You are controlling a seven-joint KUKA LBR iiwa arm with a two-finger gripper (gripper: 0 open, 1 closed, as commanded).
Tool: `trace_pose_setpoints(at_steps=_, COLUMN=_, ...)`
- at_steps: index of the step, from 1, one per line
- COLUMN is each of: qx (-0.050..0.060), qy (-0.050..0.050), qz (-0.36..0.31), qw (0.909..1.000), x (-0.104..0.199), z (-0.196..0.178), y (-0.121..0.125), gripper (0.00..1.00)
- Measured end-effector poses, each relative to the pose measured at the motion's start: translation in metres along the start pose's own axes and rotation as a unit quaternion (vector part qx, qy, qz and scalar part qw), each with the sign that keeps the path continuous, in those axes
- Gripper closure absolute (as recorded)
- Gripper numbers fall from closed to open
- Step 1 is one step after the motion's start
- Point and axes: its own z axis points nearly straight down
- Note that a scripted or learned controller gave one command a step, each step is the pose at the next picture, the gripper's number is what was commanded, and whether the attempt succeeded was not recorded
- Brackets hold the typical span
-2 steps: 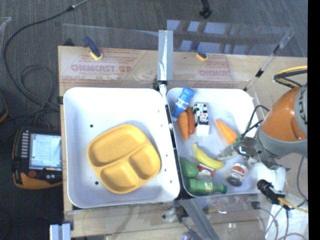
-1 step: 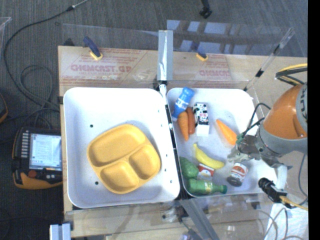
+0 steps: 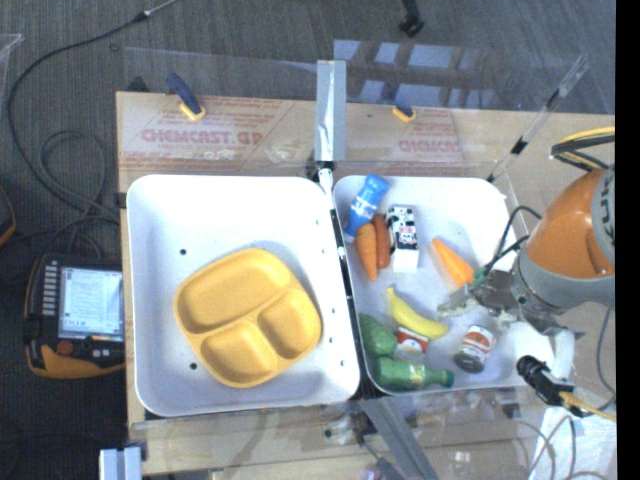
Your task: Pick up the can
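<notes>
The arm is reaching in over the right bin; the can, small, with a red-and-white label and a dark end, is lying tilted near that bin's front right corner, right of the banana. The gripper is hovering just above the can, not touching it; whether it is open I cannot tell.
</notes>
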Motion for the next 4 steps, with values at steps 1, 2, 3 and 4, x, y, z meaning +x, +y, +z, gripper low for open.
trace_pose_setpoints(at_steps=1, qx=0.002, qy=0.000, qz=-0.035, qw=0.9994, x=0.0009, z=0.0095, y=-0.0021, gripper=0.00)
trace_pose_setpoints(at_steps=2, qx=0.003, qy=0.003, qz=-0.062, qw=0.9981, x=-0.0075, z=0.0095, y=0.0013, gripper=0.00)
trace_pose_setpoints(at_steps=3, qx=0.004, qy=0.003, qz=-0.082, qw=0.9966, x=-0.0086, z=0.0095, y=0.0016, gripper=0.00)
trace_pose_setpoints(at_steps=4, qx=0.000, qy=-0.002, qz=-0.119, qw=0.9929, x=-0.0058, z=0.0095, y=0.0005, gripper=0.00)
